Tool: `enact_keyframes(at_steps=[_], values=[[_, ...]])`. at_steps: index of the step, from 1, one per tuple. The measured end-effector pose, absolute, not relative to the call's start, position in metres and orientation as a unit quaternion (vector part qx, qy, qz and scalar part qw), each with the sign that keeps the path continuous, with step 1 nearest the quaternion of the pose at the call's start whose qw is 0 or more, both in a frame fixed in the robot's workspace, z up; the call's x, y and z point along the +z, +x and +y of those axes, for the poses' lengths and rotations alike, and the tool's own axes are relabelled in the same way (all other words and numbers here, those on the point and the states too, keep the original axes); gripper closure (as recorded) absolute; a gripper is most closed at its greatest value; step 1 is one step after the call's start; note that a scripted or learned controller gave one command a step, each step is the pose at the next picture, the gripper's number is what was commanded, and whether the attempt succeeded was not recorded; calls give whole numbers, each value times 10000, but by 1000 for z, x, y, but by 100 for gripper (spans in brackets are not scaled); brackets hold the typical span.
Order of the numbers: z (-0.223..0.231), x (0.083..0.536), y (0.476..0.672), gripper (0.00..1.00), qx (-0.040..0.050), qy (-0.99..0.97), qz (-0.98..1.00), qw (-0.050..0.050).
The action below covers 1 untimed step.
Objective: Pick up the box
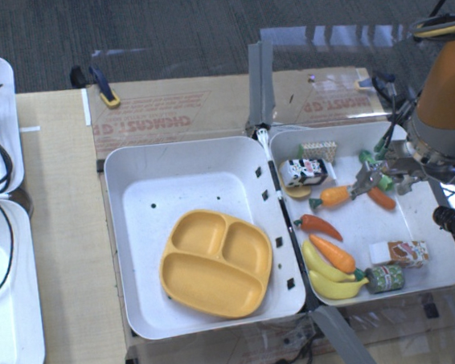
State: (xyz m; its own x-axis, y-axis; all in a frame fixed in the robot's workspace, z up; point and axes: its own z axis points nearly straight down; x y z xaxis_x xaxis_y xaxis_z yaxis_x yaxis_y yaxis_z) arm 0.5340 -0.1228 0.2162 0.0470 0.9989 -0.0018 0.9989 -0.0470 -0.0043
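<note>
Mustard-yellow divided plastic plate (217, 262) sits in the white left bin (130, 179). Over right: yellow bananas (328, 276), orange carrot (333, 252), red chilli pepper (319, 225), brown-and-white small carton box (407, 253), black-and-white cow-patterned carton (304, 171).

Bench (63, 235) (two white bins (186, 169) atop)

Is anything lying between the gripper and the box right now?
Yes. An orange carrot lies just below the gripper, on the line toward the box. Past it, bare bin floor.
</note>
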Motion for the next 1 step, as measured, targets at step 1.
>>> enact_keyframes(at_steps=[1], values=[[-135, 89, 499, 0, 17, -7705, -6374, 19]])
